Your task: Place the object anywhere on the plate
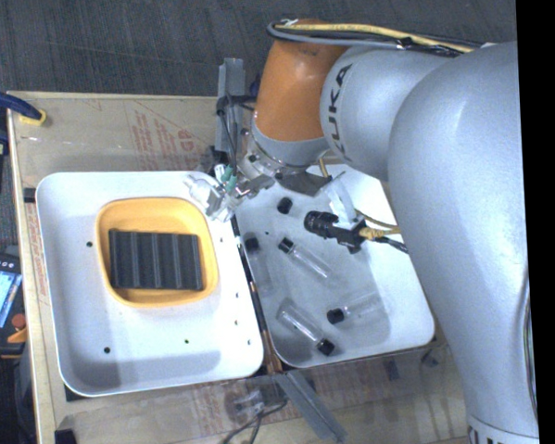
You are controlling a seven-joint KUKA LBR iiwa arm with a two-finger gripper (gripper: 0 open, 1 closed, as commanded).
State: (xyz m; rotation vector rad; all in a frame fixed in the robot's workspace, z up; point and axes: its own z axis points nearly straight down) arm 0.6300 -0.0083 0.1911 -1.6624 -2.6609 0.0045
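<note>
Reaching in from the right, the tool (222,187) sits at the upper edge of the seam between the two bins, with a small clear object (205,194) at its tip over the left bin's top right corner; whether its fingers are apart or clamped on that object cannot be told from this angle; the yellow plate (152,214) with a dark ribbed insert (157,260) lies in the left bin (155,362), just left of the tool, with bare white floor below and to its right; the right bin (404,326) holds several clear vials with black caps (302,255), scattered loosely; the grey arm (441,161) with its orange band (289,90) covers that bin's upper right; the wooden table (114,118) shows beyond the bins' rims.
</note>
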